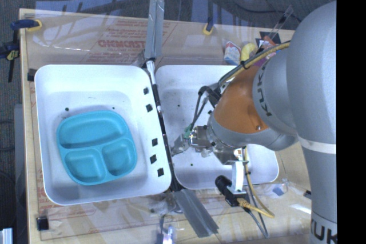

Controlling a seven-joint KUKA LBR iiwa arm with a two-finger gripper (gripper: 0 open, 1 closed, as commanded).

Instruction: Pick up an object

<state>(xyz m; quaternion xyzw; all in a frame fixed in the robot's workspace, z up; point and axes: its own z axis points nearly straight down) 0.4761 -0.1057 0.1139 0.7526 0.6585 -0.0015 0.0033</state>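
A wooden bench [68,28] is seen from above at a slant, covered by a clear plastic sheet with faint red lettering. At its far left edge a blue and yellow clamp [26,24] grips the bench.

Two shallow white bins sit side by side on the bench. The left bin [46,86] holds a turquoise divided plate [96,146] with three compartments, one long section toward the back and two smaller ones toward the front. The plate lies flat on the bin floor, toward the front left, well apart from the arm.

Between the bins runs a narrow divider [155,123] marked with small black squares, and a grey metal bar [154,28] extends from it toward the back of the bench.

The right bin [177,88] has a few dark specks on its bare floor. The grey robot arm [311,74] reaches into this bin from the right, its orange band [237,108] above the wrist, with cables looping around it. The gripper [189,142] is low over the middle of the right bin, pointing toward the divider. Its fingers are small and partly blurred, so how far apart they stand cannot be told, and nothing can be made out between them.

Behind the right bin, near the arm, lie some small colourful objects [240,52], too unclear to name. A yellow clip [208,29] sits at the back edge.
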